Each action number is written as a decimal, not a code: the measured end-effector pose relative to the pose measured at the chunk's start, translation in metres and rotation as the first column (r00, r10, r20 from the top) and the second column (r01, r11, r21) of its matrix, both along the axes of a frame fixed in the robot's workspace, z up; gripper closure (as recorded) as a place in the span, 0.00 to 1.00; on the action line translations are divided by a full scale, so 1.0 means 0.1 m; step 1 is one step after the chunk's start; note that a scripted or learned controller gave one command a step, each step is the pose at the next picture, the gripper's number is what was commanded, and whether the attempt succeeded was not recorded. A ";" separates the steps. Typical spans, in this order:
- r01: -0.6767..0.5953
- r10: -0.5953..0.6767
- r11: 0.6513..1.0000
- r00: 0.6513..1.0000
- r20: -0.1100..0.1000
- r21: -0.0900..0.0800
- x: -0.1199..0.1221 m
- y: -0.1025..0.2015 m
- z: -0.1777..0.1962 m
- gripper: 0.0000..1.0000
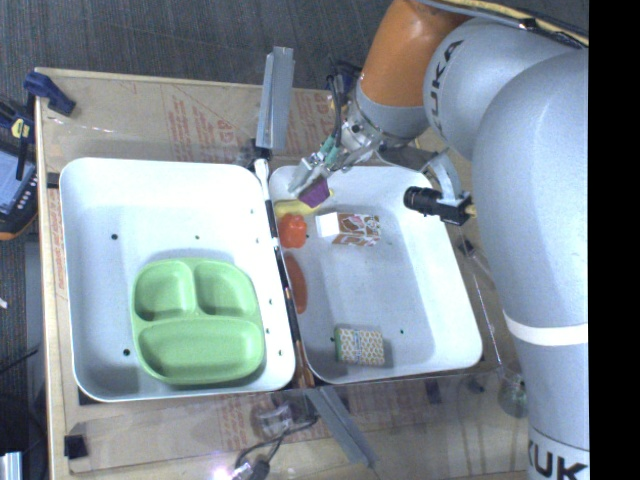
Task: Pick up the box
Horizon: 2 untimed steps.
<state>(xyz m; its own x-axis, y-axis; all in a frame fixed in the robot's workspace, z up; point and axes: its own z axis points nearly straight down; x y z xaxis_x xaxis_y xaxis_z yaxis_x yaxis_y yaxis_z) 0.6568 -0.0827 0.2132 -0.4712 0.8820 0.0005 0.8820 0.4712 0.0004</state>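
we take the right bin as our landmark. the box, white at one end with a brown and white pattern, lies flat on the floor of that bin near its far wall, apart from the gripper. the gripper hangs over the bin's far left corner, and a small purple block sits between its fingers, so the jaws are closed on that block. just below the gripper, against the bin's left wall, we see a yellow piece and a red-orange round thing touching it. a patterned sponge-like pad lies near the bin's near wall. across the left wall, the neighbouring bin holds a green divided tray. the grey arm rises along the right bin's right side.
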 end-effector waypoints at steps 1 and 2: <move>0.078 -0.078 0.997 0.997 -0.003 0.000 0.00 0.51 -0.21 1.00; 0.106 -0.106 0.994 0.994 0.000 0.000 0.00 0.10 -0.21 1.00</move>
